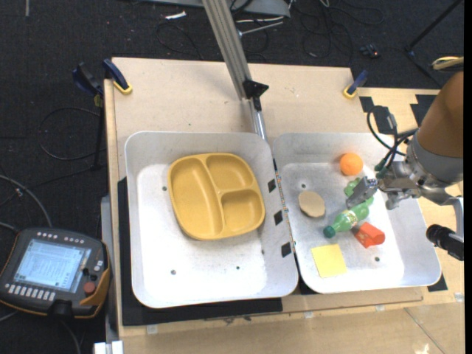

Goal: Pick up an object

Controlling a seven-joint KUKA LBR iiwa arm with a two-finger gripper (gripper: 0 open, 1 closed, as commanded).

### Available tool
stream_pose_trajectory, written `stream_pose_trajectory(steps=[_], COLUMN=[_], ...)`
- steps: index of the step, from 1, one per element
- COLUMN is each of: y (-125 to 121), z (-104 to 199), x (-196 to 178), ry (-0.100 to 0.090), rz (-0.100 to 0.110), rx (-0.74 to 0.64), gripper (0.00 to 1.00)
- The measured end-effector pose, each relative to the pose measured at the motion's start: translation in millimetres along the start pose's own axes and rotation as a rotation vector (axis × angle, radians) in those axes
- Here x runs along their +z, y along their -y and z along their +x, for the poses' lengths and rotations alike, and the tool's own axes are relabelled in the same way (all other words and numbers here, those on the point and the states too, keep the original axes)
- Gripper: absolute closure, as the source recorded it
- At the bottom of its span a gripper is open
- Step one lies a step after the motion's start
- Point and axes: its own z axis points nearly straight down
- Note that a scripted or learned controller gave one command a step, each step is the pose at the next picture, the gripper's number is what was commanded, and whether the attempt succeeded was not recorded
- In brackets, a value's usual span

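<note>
The right bin (413, 271) holds several small objects. An orange ball (351, 164) lies near its back. A tan oval piece (312, 203) rests toward the bin's left side. A green bottle (346, 220) lies on its side in the middle, with a red block (369, 234) just right of it and a flat yellow square (328, 259) in front. My gripper (363, 190) reaches in from the right and hovers just above the green bottle's upper end, between the ball and the bottle. A small green item (352, 190) shows at its tip, partly hidden.
The left bin (147, 271) holds a yellow divided plate (217, 195). A metal pole (228, 35) slants up from the seam between the bins. A teach pendant (51, 270) lies off the bench at the lower left. Clamps (118, 80) mark the bench's back corners.
</note>
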Motion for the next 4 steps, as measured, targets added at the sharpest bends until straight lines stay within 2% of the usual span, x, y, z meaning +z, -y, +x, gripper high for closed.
stream_pose_trajectory(steps=[1,2,3,4], y=[0.0,2.4,2.8,1.6], z=[0.0,2.1,2.8,2.6], x=[-0.1,63.9,116.5,104.2], ry=[0.000,-0.001,0.000,0.001], rz=[0.000,0.006,0.002,-0.002], rx=[0.001,0.003,0.002,0.003], gripper=[0.00,0.00,0.00,1.00])
